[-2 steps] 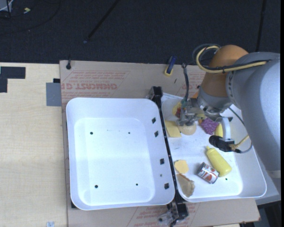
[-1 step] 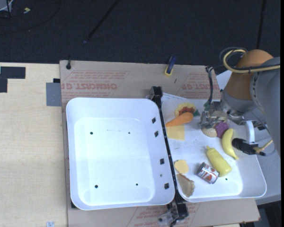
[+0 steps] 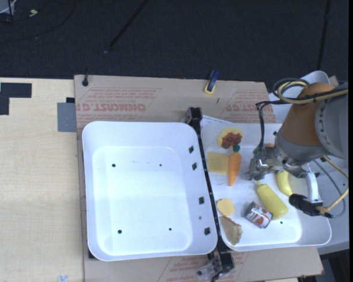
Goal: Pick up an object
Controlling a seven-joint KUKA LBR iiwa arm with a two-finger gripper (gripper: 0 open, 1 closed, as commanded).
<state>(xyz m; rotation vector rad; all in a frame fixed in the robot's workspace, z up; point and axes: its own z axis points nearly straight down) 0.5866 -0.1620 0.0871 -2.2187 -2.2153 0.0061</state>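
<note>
Hovering over the right bin (image 3: pixel 317 235) near a carrot (image 3: pixel 233 167); jaws' state perhaps unreadable.

You are looking at a grey arm (image 3: pixel 335 122) with a rounded casing and a broad orange band (image 3: pixel 300 125) above the wrist. Yellow and black cables loop over its top, and another trails along its lower side. The gripper (image 3: pixel 260 163) is dull grey metal with small dark parts.

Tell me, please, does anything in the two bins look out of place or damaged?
Nothing looks damaged or spilled. The toy food, such as the carrot and the small can, lies loosely in the right bin; the can is tipped on its side.
</note>
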